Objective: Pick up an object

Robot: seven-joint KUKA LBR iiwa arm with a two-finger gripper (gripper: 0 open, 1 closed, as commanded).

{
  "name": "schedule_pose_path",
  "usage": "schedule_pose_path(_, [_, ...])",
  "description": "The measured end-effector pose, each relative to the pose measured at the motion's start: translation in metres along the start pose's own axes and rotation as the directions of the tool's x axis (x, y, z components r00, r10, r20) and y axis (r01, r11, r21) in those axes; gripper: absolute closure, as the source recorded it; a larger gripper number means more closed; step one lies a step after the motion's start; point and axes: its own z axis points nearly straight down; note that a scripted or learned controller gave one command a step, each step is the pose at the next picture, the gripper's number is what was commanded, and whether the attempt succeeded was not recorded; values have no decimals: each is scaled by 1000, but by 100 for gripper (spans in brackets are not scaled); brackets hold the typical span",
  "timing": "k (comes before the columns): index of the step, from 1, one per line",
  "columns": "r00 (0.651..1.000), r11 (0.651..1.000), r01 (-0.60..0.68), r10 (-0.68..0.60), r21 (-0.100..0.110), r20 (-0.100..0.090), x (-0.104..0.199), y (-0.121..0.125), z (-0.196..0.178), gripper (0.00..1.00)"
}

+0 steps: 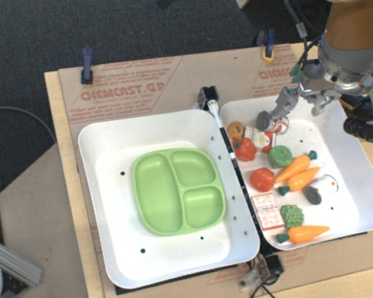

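My gripper (292,114) hangs over the back of the right bin (357,175), open, with nothing between its fingers. Its left finger (279,107) slants down toward a small white and red item (263,139); the right finger (319,104) is over bare bin floor. Below it lie toy foods: an orange ring (236,130), two red tomatoes (245,148) (262,179), a green round fruit (280,156), two carrots side by side (300,171), a third carrot (309,233), a broccoli piece (292,215), a red and white packet (266,210) and a dark grey object (313,194).
The left bin (109,191) holds a green divided plate (179,190). A black ridge (226,147) runs between the two bins. Blue clamps (86,65) (268,45) grip the board's back edge. The right bin's right half is bare floor.
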Motion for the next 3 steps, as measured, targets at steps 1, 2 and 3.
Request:
schedule_pose_path(1, [1000,1000,0,0,15,-5,46,-106,56,0])
schedule_pose_path(2, [1000,1000,-2,2,-2,0,44,-101,42,100])
schedule_pose_path(3, [1000,1000,5,-5,4,-4,97,-129,23,100])
